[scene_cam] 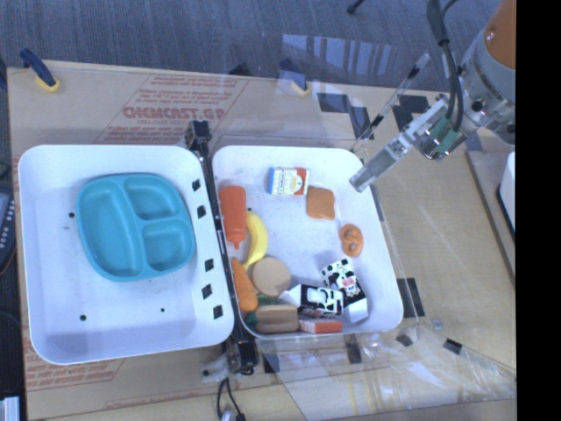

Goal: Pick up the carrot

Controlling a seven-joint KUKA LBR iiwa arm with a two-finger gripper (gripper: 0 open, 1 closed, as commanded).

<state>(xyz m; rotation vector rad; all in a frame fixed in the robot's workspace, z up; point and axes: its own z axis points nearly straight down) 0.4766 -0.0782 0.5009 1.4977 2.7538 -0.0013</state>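
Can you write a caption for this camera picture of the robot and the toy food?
Robot gripper above the right bin's edge, carrot lying among toy food.

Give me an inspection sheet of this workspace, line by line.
Surface: bench with two white bins side by side, left bin and right bin.
Job's things: carrot by the right bin's left wall, below the banana.
Clutter: blue divided tray in left bin; red bottle, small carton, cow-print item in right bin.
Grippers: gripper over right bin's upper right corner, holding nothing.
Cables: black cable at the bottom edge.
Surroundings: grey carpet.
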